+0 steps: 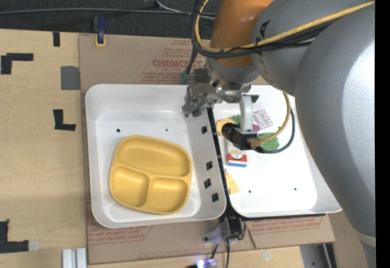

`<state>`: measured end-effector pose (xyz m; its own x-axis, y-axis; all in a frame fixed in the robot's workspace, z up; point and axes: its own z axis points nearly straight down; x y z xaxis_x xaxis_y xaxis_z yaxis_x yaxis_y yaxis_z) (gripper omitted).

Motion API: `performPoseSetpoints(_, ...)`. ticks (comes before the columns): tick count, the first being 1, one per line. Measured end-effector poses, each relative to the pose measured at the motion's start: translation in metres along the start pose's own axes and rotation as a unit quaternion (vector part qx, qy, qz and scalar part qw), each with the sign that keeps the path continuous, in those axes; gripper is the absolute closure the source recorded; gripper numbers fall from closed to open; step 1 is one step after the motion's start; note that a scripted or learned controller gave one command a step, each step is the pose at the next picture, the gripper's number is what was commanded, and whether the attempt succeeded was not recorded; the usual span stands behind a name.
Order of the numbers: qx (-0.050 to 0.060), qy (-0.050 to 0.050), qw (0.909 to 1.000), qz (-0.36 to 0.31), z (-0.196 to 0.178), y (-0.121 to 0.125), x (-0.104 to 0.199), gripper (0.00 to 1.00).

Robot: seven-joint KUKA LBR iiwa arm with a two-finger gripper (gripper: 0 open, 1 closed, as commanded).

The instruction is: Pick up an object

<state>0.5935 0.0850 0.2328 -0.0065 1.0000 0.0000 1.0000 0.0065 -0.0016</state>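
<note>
A yellow divided plate [149, 174] lies in the left bin [100, 139], filling its near half. The right bin [304, 193] holds a small red, white and blue box [237, 159], a pink patterned packet [262, 119] and a green object [272, 141], all partly hidden by the arm. A thin yellow piece [232, 183] lies against the right bin's left wall. My gripper [196, 101] hangs over the far right corner of the left bin, close to the wall between the bins. Nothing is visibly held in it.
The grey arm and its orange band [241, 14] cover the far and right parts of the right bin. Both bins rest on a cardboard sheet [140, 59] on the wooden bench. Black cables run across the dark back.
</note>
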Motion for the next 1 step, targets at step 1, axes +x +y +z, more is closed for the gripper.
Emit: performPoseSetpoints(1, 0.000, 0.000, 1.0000, 0.002, -0.0009, -0.0006, -0.0029, 0.00)
